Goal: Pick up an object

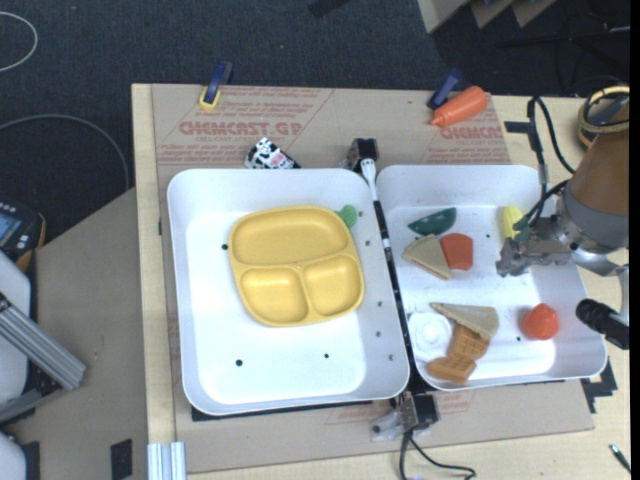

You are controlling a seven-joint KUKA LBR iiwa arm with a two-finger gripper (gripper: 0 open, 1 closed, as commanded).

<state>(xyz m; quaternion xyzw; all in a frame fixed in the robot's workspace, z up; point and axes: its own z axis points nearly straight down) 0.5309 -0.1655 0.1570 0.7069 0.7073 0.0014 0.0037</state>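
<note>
The right bin [470, 180] holds several toy foods. These include a dark green piece [432, 221], a red block [458, 250] against a tan wedge [428, 256], and a small yellow piece [512, 218]. Nearer the front lie a red-orange ball [540, 321], a white disc [430, 333], a second tan wedge [470, 317] and a brown waffle piece [458, 356]. My gripper [515, 258] hangs low over the bin's right part, just below the yellow piece and right of the red block. I see nothing held in it.
The left bin [290, 368] carries a yellow divided plate [295, 263] with a small green item [347, 214] at its far right corner. Behind the bins on the board are an orange clamp [460, 106], a blue-yellow clamp [212, 88] and a black-and-white object [270, 155].
</note>
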